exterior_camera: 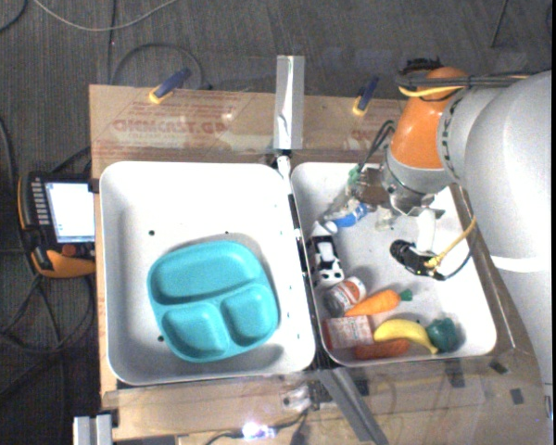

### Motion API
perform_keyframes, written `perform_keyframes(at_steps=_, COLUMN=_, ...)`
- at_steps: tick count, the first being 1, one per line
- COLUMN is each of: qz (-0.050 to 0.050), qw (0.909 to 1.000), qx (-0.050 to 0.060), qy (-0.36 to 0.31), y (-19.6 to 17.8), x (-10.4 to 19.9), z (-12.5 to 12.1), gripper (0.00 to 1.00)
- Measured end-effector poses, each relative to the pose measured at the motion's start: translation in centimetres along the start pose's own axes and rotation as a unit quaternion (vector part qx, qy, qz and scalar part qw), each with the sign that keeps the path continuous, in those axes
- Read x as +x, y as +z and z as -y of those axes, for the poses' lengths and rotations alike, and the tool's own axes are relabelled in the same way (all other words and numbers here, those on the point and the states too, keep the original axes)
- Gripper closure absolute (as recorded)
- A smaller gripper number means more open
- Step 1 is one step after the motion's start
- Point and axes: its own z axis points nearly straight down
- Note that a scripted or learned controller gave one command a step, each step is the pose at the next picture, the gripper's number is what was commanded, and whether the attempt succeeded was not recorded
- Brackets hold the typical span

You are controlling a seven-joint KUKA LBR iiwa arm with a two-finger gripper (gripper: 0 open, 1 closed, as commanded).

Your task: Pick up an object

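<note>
Orange-banded, the arm (426,137) reaches into the right bin (473,286), its gripper (357,197) low at the bin's far left part; whether it is wide or closed cannot be told. A blue-and-white object (345,217) lies touching or just under it. Nearer lie a cow (326,262), can (344,294), carrot (375,302) and banana (403,332). The left bin (130,202) bears a teal tray (213,298).

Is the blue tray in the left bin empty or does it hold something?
Empty: the blue tray shows three bare compartments, nothing lying inside.
</note>
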Motion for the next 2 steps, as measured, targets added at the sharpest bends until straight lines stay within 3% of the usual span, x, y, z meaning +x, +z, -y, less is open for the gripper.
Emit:
perform_keyframes(at_steps=1, qz=-0.001, qw=1.0000, qx=0.001, qy=0.000, y=-1.0, x=0.1, z=0.0, gripper=1.00)
perform_keyframes(at_steps=2, qz=0.001, qw=1.0000, qx=0.005, qy=0.004, y=-10.2, x=2.6, z=-3.0, gripper=1.00)
